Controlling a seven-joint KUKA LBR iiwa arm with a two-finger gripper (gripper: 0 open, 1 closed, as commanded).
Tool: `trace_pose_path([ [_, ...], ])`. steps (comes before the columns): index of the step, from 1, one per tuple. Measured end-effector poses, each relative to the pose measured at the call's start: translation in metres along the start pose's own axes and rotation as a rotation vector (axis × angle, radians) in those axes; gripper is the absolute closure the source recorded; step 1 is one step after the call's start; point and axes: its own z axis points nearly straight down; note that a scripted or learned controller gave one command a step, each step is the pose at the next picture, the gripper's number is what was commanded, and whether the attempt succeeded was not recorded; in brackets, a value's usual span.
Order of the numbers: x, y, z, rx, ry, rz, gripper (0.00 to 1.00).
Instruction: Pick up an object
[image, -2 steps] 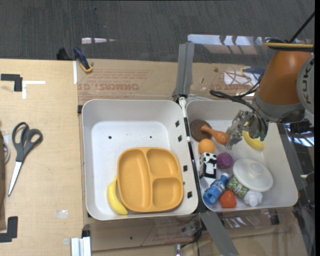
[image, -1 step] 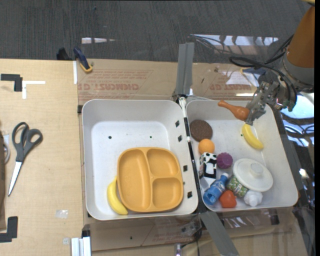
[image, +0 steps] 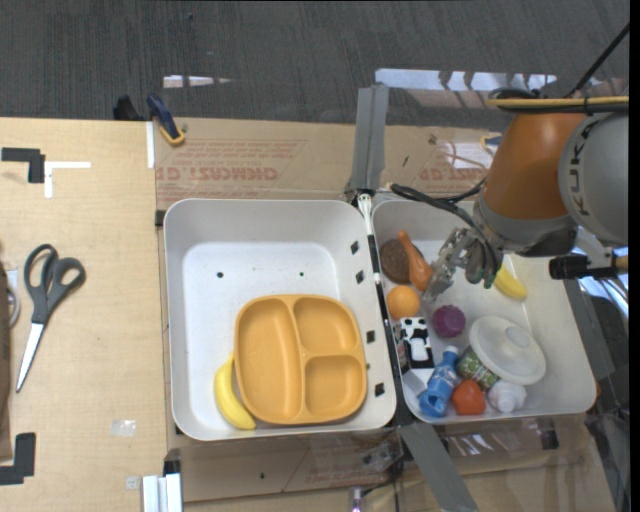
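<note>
Fingers (image: 452, 262) low in right bin (image: 572, 395), state impossible to tell; nothing visibly held. Carrot (image: 415, 262) touching at nine o'clock, orange (image: 403, 301) at seven, purple ball (image: 449, 321) at six, small banana (image: 510, 285) at three. Yellow divided plate (image: 300, 357) in left bin (image: 190, 300).

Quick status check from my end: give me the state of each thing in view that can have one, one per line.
Gripper: over the right bin, nothing seen between its fingers.
Orange divided tray: upright in the left bin, compartments bare.
Banana: lying in the left bin, partly under the tray's edge.
White lid: lying knob up in the right bin.
Blue bottle: lying on its side in the right bin.
Scissors: closed, on the bench.
</note>
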Motion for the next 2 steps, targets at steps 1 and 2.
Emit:
trace_pose_path([
  [1,-0.005,0.039,-0.158,0.001,-0.001,0.293,1.00],
  [2,0.006,0.080,-0.149,0.001,0.000,0.332,1.00],
])
